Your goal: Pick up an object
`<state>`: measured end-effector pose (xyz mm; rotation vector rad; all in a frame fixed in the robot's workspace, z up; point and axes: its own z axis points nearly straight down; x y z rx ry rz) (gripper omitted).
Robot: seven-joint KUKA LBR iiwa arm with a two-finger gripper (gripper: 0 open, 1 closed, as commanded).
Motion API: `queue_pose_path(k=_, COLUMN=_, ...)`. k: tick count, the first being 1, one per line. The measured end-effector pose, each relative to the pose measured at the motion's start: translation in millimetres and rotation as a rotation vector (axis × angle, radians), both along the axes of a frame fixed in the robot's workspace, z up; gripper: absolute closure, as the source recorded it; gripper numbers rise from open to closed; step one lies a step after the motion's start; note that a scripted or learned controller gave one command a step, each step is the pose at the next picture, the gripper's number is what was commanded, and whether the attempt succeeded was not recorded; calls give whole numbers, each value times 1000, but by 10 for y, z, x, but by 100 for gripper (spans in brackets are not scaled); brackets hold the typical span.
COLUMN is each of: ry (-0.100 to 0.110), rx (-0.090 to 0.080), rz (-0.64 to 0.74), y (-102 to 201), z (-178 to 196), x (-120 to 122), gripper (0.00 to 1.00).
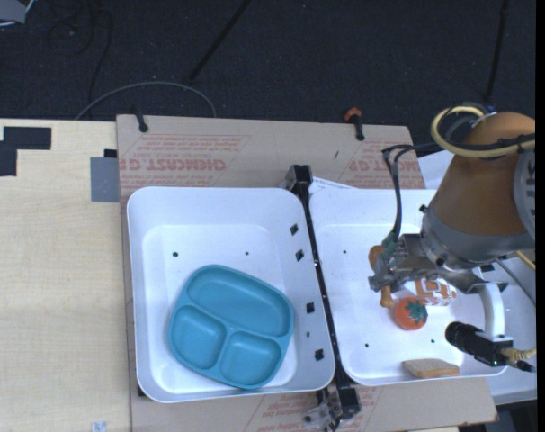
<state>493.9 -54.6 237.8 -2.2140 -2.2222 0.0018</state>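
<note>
Orange tomato-like toy [411,314] sits unlifted in the right bin [362,367], claw [400,275] low beside it, grip state impossible to tell.

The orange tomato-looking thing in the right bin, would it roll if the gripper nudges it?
Probably. The tomato looks round, so a sideways nudge could send it across the flat bin floor. It looks like a small toy, likely light. Its curved sides may slip from the gripper unless squeezed centrally.
</note>
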Motion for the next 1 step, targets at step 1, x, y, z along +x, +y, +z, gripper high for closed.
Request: queue_pose_path(k=1, ry=1, rx=0, rz=1, y=515, z=-41, x=-82, gripper=100)
